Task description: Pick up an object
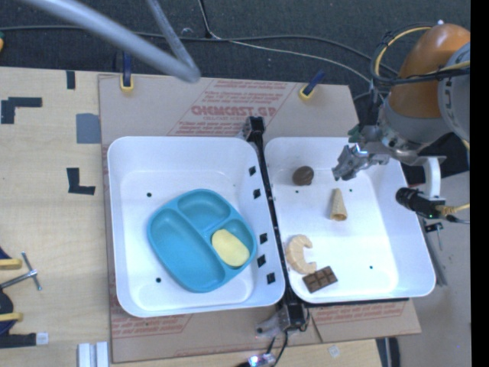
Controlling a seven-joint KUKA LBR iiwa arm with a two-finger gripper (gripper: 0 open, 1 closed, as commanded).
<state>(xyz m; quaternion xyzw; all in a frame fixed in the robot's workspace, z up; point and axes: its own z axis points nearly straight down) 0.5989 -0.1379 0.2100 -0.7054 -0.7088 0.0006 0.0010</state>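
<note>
— Where the bench is scanned from the left, what is met first?

— A white left bin (122, 205) is seen, and in it a blue divided plate (179, 243) is laid at a slant. A pale yellow lump (230, 247) is held in the plate's small right-hand compartment.

— And past the black divider?

— The right bin (397, 266) is reached. Near its front left corner a curved pastry (299, 254) is found, with a brown chocolate bar (319, 279) just beside it toward the front edge. Farther back a dark round ball (303, 176) is placed, and to its right a small cone (338, 204).

— How is the cone lying?

— Its long axis is set nearly front to back in the view; the narrow tip is pointed toward the back wall and the wide end toward the front.

— Where is the gripper?

— The gripper (344, 167) is held over the back part of the right bin, between the ball and the cone's tip, a little above the cone. Nothing is seen between its fingers. Whether they are spread or pressed together cannot be told.
</note>
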